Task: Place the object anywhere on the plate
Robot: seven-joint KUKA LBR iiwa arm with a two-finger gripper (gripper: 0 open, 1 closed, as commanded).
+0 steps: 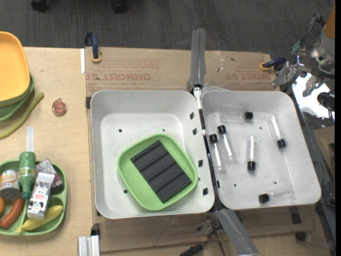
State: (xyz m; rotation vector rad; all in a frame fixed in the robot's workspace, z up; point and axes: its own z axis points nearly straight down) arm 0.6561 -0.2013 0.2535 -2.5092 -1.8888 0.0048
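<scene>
Plate (157, 170): lies in your left bin (106, 111), ready to receive.
Tubes (250, 152): scattered in right bin (298, 159), unpicked.
Gripper (298, 71): parked beyond the bin; grip state unclear.

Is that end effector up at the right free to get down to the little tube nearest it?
Probably yes. The end effector sits beyond the right bin's far corner, and the tube lies alone in the open, nothing covering it.

Grey carpet (160, 9) covered the floor along the top, with dark chair castors (40, 3) resting on it. A pale wooden bench (58, 79) stretched far left, and brown cardboard (144, 71) lay flat beneath the bins.
</scene>
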